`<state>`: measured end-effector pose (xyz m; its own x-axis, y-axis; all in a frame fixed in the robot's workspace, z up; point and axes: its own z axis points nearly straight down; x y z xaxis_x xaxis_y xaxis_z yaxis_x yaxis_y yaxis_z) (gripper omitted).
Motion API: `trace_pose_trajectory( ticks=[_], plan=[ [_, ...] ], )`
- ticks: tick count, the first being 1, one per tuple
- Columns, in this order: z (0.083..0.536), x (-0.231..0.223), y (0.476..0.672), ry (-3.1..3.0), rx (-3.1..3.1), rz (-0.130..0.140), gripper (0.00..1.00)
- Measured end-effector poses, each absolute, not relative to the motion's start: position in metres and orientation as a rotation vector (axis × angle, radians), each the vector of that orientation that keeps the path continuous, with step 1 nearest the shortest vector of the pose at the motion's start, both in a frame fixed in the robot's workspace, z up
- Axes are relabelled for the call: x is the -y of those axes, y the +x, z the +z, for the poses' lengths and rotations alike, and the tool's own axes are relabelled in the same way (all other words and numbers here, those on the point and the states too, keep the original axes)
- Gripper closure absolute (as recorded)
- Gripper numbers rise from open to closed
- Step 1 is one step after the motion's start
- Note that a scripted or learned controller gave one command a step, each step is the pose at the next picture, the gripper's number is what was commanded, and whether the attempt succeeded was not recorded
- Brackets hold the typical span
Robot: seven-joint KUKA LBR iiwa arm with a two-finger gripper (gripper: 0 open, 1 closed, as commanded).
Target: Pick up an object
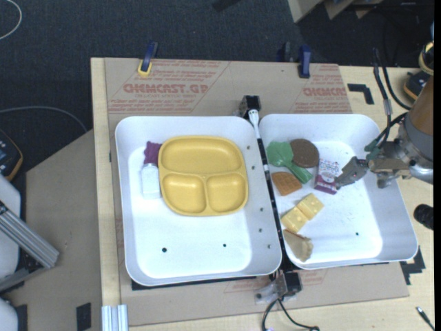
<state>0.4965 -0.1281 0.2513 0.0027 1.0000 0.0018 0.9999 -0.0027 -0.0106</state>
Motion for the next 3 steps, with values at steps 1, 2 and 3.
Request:
trace_pose_trajectory(
  ticks=[1,2,3],
  plan=[
    [0.256,0.128,0.499,-2.222,2.222,-0.001,0.00],
    [0.213,0.129,0.496,-2.218,2.216,0.005,0.00],
    [0.157,0.128,0.485,-2.217,2.215,0.005,0.00]
  ],
)
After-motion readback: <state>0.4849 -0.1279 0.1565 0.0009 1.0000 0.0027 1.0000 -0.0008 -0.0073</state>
